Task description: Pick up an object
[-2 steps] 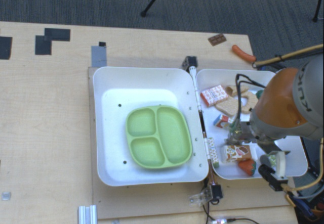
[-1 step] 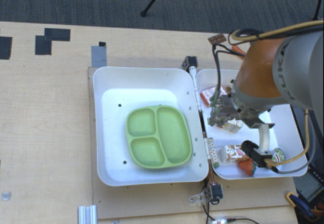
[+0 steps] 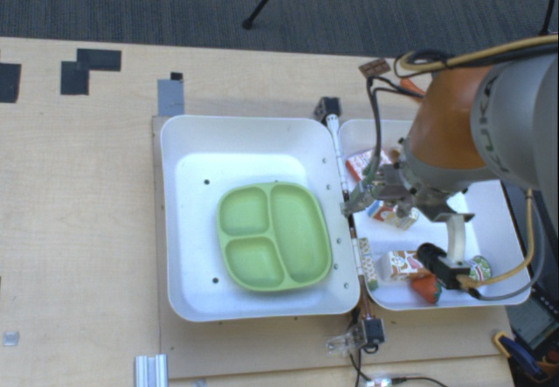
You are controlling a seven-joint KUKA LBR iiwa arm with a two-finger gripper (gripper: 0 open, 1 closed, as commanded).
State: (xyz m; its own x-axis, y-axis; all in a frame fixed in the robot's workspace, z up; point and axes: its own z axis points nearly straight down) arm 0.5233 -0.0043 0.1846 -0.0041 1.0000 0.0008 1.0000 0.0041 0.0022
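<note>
Bright, even overhead light, glare whitening the left bin (image 3: 179,202); image slightly soft, shadows faint.

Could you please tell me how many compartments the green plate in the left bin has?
3. The green plate has two smaller compartments on its left side, one at upper left and one at lower left, and one long compartment down its right side.

Two white bins sit side by side: the left bin (image 3: 175,202) at nine o'clock of the right bin (image 3: 507,210). The left one carries one green divided plate (image 3: 275,237) with three compartments. The right one shows about four small packaged items, partly hidden by one arm (image 3: 472,123); among them one red item (image 3: 425,287) at six o'clock
</note>
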